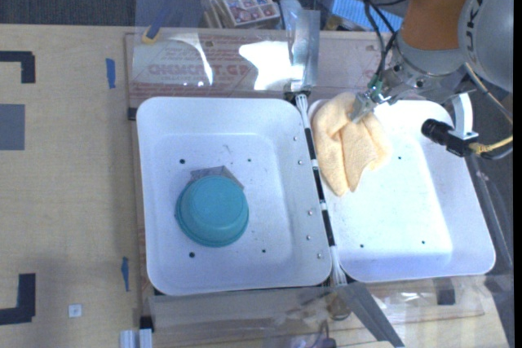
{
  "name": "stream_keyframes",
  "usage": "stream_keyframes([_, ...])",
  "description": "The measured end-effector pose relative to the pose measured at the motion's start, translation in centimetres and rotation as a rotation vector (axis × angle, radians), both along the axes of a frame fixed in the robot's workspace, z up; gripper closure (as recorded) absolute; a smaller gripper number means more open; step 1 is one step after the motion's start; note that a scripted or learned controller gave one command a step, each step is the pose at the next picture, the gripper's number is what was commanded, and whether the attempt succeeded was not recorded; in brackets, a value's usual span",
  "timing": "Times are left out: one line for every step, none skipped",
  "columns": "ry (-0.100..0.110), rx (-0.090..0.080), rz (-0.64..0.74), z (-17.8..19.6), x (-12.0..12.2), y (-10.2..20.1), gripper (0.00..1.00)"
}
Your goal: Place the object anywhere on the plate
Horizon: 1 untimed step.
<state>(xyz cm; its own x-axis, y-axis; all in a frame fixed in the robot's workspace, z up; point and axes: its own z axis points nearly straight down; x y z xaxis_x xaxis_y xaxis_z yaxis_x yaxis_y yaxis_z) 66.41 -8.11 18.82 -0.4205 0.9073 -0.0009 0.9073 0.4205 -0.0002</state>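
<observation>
Against right bin's [424, 257] left wall, yellow cloth [349, 144], hand [364, 105] touching its top edge

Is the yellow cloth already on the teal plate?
No. The yellow cloth lies in the right bin; the teal plate sits in the left bin.

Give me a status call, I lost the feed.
Gripper at the yellow cloth, right bin's top left corner; grip unclear. Teal plate in left bin, bare. Nothing between them but the bin walls.

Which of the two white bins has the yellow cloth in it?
The right bin, on the arm's side; the yellow cloth lies at its upper-left corner. The left bin holds a teal bowl.
</observation>
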Motion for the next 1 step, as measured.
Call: stream_keyframes([0.000, -0.001, -0.163, -0.45, -4.84, 9.29, 1.00])
